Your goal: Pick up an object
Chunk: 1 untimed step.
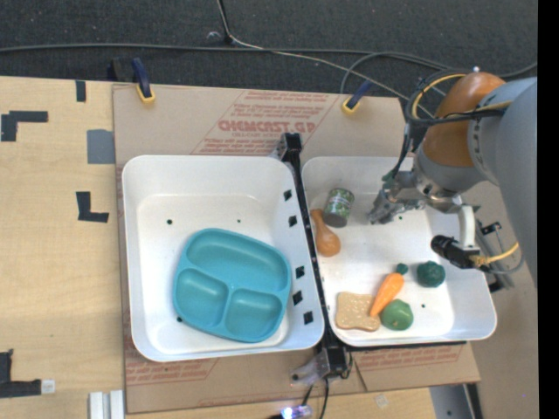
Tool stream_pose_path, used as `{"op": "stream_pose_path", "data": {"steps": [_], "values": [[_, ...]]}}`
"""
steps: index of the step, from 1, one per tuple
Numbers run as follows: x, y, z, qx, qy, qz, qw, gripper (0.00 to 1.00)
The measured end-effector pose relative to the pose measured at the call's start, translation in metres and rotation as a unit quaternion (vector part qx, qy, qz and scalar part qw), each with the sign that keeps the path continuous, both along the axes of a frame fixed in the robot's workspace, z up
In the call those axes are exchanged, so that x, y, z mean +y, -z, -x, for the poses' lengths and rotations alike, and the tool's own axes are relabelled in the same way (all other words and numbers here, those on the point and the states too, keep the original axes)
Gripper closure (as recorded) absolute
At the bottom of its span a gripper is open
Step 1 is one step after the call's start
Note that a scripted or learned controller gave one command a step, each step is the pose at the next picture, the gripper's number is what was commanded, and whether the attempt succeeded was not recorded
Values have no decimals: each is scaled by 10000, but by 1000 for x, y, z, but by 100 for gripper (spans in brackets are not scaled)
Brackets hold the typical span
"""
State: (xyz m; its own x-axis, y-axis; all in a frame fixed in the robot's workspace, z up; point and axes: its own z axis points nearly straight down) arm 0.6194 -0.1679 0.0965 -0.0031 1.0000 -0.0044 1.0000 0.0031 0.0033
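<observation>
Objects lie in the right bin (pixel 472 326): a small can (pixel 339 204), chicken drumstick (pixel 324 236), carrot (pixel 386 293), toast (pixel 356 312) and two green vegetables. Above its far side, the tool (pixel 387 206) hangs; whether it is open or closed is unclear. Left bin (pixel 140 234) holds a teal tray (pixel 231 284).
</observation>
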Motion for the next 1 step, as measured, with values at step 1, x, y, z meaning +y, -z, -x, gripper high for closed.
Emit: {"op": "stream_pose_path", "data": {"steps": [1], "values": [[3,-45,5,2,11,-19,10000,100]]}}
